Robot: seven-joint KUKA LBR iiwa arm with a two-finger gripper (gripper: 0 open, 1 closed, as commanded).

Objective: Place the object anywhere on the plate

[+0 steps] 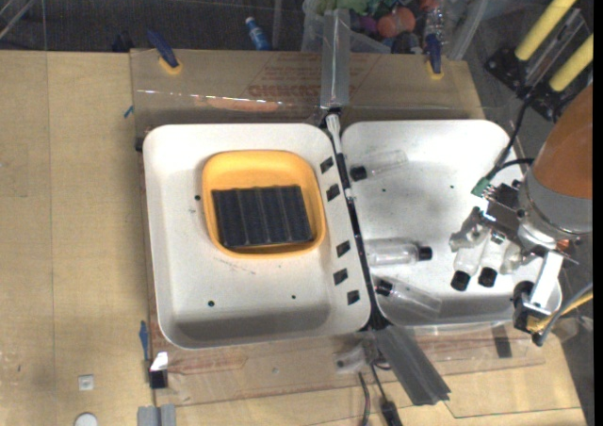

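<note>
The gripper (pixel 474 275) hangs jaws spread over the right bin (pixel 429 137), so it should drop squarely over the clear bottle (pixel 394 252) lying nearby before heading for the plate (pixel 259 165).

two white bins sit side by side on the bench (pixel 66 226). the left bin (pixel 174 254) holds an orange plate (pixel 259 168) near its middle, with a dark ribbed block (pixel 262 217) lying on the plate. the right bin (pixel 424 165) holds three clear vials: one vial (pixel 377 165) near its back left corner, a second (pixel 396 253) beside the divider, a third (pixel 410 296) at its front edge. the pincer (pixel 474 275) hangs low over the right bin's front right part, its dark fingertips (pixel 460 280) apart, nothing between them.
</note>
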